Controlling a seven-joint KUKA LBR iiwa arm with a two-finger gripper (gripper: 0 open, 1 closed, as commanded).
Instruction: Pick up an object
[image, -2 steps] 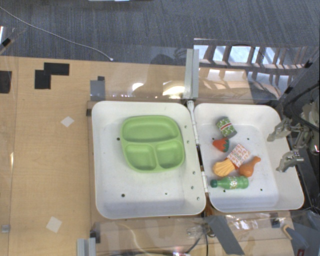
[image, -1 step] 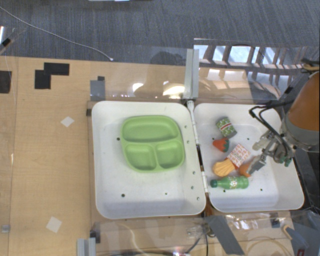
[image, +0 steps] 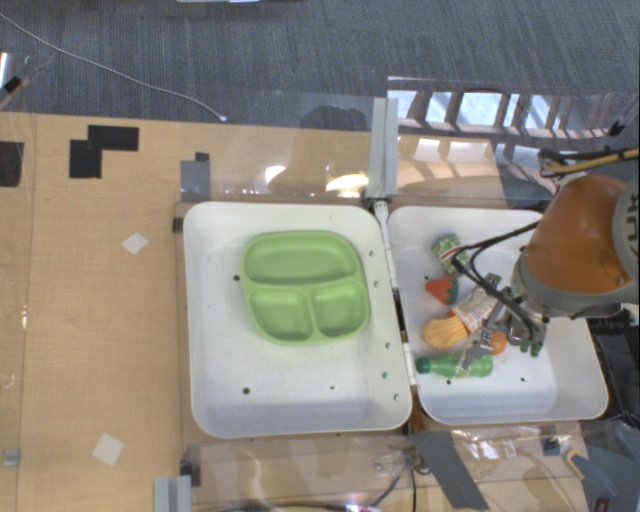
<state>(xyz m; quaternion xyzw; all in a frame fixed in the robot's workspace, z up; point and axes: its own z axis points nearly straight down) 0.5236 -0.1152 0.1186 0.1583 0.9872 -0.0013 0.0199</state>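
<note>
Several small objects lie in the right bin (image: 570, 395). A green and white can (image: 445, 246) is at its back left, and a red-orange piece (image: 439, 290) lies just below it. A yellow-orange toy (image: 443, 332) sits in the middle, with a green bottle (image: 455, 367) lying on its side in front of it. A small orange piece (image: 498, 343) shows beside the gripper. My gripper (image: 487, 322) hangs low over this cluster, right beside the yellow-orange toy and above the bottle. The wrist and cables hide its tips.
The left bin (image: 215, 400) holds a green divided plate (image: 303, 286). The arm's orange band (image: 580, 240) and grey body cover the right bin's right side. A vertical post (image: 382, 150) stands behind the wall between the two bins.
</note>
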